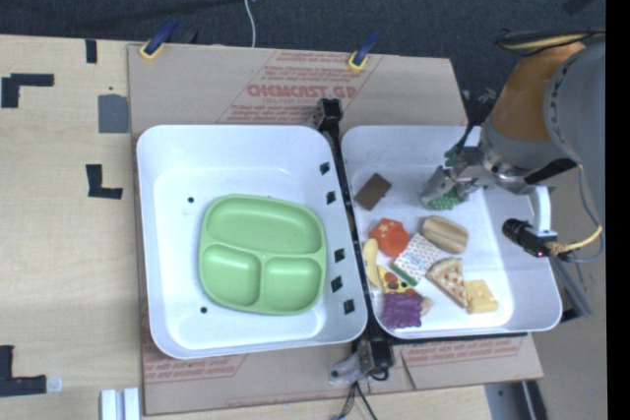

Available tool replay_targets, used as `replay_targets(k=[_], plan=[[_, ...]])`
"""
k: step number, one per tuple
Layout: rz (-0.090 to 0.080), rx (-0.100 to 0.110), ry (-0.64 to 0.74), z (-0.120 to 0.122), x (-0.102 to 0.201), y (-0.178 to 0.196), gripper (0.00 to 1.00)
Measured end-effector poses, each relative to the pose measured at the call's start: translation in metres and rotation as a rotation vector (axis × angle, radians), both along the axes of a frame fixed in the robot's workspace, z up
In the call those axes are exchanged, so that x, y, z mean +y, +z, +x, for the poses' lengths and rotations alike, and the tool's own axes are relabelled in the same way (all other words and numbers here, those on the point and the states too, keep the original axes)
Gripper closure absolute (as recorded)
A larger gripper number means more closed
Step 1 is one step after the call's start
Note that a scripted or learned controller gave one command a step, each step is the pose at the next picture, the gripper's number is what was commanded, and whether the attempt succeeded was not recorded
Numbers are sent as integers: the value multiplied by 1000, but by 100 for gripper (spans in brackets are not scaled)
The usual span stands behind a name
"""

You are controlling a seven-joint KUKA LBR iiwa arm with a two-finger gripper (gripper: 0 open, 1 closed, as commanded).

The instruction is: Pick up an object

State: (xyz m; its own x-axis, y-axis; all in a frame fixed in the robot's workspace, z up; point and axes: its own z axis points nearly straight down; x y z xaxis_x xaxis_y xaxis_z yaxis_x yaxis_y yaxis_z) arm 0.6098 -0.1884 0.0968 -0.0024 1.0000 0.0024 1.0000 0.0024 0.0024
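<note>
Two shallow white bins of smooth moulded plastic, with rounded corners, are set side by side on a sheet of printed brown cardboard (295, 89), which is clamped at its far edge and laid on a pale wood-grain bench (59, 211).

Left bin (157, 162): one green tray (263, 254), matte plastic, a rounded rectangle divided into three compartments, is lodged at the centre.

Right bin (532, 310): small toy food pieces are gathered toward 6 o'clock.
- Brown block (372, 191), flat and four-sided, at 10 o'clock of the bin, with its long axis running from 1 to 7 o'clock.
- Red piece (390, 236), glossy and lumpy.
- Bread roll (445, 233), tan, an oblong loaf, with its long axis running from roughly 10 to 4 o'clock.
- Patterned block (416, 258), pale with speckles, tilted diamond-wise.
- Yellow piece (371, 263), slim and elongated, lying close to the left wall, nearly 12 to 6 o'clock.
- Purple cluster (402, 309), knobbly like grapes, at 6 o'clock of the group.
- Pizza slice (448, 281), wedge-shaped.
- Cheese wedge (480, 296), yellow, just beside the pizza slice at 4 o'clock of it.
- Green item (446, 201), small and rough-edged, at 12 o'clock of the bread roll.

The gripper (445, 190), grey metal, is lowered into the right bin from 3 o'clock, directly over the green item. Whether the fingers are released or clenched cannot be told, nor whether the green item is gripped.
</note>
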Motion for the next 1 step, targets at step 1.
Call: replay_targets(k=[1], plan=[[-1,-3,5,17,58,70,100]])
